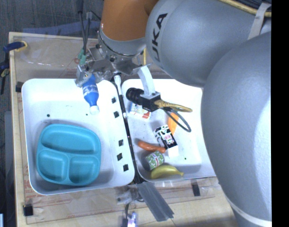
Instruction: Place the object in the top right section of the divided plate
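lower left of frame: light blue plastic divided plate (pixel 68 158) sat in the left white bin (pixel 30 98), all sections bare. above it, upper-centre-left, small clear plastic bottle w/ blue label (pixel 90 95) hung tilted, cap down, from the gripper (pixel 85 75), which looked clamped on its top end. so: pick prob done, carry and drop into plate's top right section left to do. right white bin (pixel 194 162) held a banana, carrot, carton etc. grip contact hard to make out; big grey arm (pixel 205 46) blocked the frame's right.
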Controlling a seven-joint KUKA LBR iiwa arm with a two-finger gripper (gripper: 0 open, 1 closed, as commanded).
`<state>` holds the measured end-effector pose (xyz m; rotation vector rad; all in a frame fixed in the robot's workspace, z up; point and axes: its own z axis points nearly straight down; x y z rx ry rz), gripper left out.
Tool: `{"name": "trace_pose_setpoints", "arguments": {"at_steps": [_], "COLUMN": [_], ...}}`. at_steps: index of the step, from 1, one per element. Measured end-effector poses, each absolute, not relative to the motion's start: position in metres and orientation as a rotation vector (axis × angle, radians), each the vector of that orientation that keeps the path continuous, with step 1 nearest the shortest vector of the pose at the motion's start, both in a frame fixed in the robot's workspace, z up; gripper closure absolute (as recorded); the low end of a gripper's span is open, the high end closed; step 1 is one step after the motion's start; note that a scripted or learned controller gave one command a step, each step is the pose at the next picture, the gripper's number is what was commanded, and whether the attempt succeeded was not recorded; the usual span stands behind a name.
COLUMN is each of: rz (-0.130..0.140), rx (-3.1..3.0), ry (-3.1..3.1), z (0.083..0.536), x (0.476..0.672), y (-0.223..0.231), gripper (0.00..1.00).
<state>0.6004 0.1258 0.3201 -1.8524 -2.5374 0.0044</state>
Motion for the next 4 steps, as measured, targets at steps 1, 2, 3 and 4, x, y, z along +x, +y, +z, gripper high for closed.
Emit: {"name": "trace_pose_setpoints", "arguments": {"at_steps": [1,2,3,4], "rz": [0.005,0.004,0.006,0.009], "rx": [-1.843,-1.834,-2.047,-2.039], "ry": [-2.545,-2.552,-2.38,-2.387], "z": [0.33,0.341,0.254,0.264], "x": [0.601,0.601,0.654,0.654], "y": [0.127,0.129,0.158,0.159], "gripper": [1.0,1.0,1.0,1.0]}}
